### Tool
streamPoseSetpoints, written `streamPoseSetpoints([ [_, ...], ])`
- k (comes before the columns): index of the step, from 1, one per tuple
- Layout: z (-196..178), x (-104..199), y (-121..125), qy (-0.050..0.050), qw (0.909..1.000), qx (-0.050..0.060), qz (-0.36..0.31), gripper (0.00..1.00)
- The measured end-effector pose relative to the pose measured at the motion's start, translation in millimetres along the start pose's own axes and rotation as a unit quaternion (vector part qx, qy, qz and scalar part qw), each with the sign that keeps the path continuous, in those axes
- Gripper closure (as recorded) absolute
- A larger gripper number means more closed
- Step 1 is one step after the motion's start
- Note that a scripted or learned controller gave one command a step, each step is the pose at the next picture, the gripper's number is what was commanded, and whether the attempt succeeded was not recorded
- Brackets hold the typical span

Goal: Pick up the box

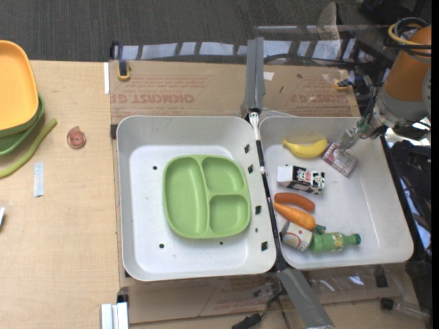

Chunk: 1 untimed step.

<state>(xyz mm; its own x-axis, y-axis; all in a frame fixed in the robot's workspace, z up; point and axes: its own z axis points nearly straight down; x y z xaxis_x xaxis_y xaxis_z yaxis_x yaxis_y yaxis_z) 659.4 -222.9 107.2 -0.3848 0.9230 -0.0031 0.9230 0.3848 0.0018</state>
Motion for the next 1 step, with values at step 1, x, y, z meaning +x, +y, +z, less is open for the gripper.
streamPoseSetpoints([
  [1,0.4,2.1,0.6,0.003,1.0,0.001,-0.001,0.0],
])
